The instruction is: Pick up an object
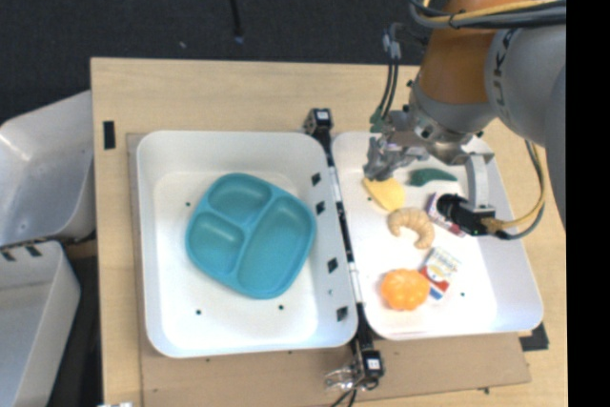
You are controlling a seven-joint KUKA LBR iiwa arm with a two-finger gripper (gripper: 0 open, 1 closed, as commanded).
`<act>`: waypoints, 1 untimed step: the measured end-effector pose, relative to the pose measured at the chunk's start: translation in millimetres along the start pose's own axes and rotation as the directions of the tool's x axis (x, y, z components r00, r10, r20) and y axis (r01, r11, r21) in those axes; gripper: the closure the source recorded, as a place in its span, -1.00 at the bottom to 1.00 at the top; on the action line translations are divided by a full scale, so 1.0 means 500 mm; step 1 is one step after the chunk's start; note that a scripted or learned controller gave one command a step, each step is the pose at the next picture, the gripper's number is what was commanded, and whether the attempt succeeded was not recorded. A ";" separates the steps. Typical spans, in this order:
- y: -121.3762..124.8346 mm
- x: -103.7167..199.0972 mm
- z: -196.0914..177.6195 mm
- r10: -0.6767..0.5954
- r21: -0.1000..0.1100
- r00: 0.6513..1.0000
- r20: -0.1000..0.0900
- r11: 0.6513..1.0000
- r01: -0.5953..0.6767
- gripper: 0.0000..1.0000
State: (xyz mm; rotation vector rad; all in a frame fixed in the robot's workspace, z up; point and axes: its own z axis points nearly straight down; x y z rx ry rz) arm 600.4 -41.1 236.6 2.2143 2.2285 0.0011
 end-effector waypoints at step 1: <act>-0.010 0.098 0.016 0.000 0.001 1.000 0.000 1.000 0.000 1.00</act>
